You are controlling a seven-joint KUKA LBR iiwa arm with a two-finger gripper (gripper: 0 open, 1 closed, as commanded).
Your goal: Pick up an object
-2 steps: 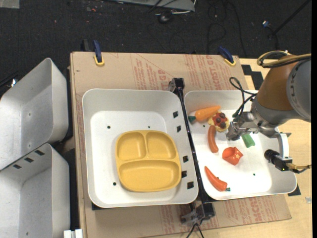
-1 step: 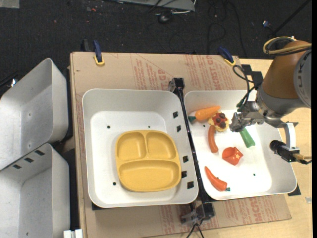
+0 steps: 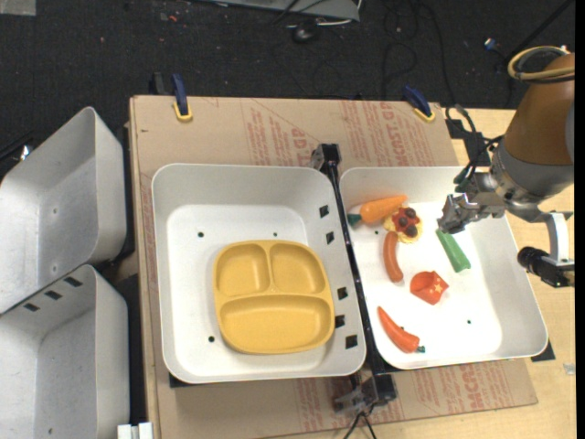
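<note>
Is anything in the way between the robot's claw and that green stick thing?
Nothing visible is. The gripper sits right above the upper end of the green stick in the right bin; the other toys lie to its left.

We note a brown board [image 3: 239, 122] beneath two white bins [image 3: 174, 245], held by yellow-tipped clamps [image 3: 181, 103] at its far edge. Black clips [image 3: 340, 293] join the bins. Two spare white bins [image 3: 55, 190] sit left. Cables [image 3: 402, 53] cross the dark floor.
</note>
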